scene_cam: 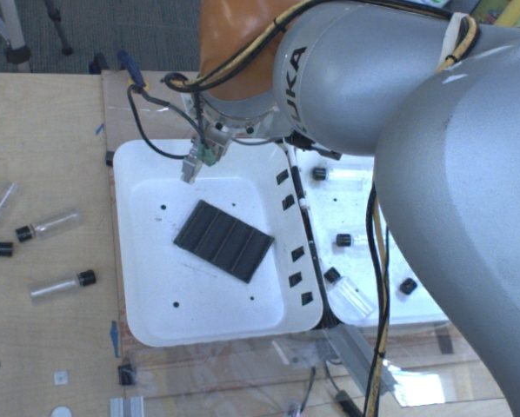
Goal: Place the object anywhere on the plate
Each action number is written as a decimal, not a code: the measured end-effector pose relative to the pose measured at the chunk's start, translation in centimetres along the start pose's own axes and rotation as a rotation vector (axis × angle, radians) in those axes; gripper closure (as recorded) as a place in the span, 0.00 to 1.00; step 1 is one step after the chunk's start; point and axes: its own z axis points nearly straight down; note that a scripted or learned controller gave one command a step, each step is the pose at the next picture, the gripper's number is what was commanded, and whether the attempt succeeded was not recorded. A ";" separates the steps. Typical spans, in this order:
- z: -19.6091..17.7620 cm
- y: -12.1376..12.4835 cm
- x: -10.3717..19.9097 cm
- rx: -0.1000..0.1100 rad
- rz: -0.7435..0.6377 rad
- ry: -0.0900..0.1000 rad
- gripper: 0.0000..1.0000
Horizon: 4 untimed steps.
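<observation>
Gripper hovered near far edge of left white bin; pincer state unclear. Dark ribbed rectangular plate lay mid-bin, seemingly awaiting object.

one camera above, slanting down on bins.

Gripper low, apparently pointing down.

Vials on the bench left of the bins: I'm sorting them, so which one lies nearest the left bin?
The clear vial with a black cap, lowest of the group; its cap end points toward the left bin, while the others lie farther left.
</observation>
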 end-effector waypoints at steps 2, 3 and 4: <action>1.4 -0.1 2.3 -0.002 -0.717 -0.002 1.00; -4.6 0.9 0.5 -0.005 -0.119 -0.006 1.00; -2.6 0.6 1.2 -0.001 -0.377 -0.001 1.00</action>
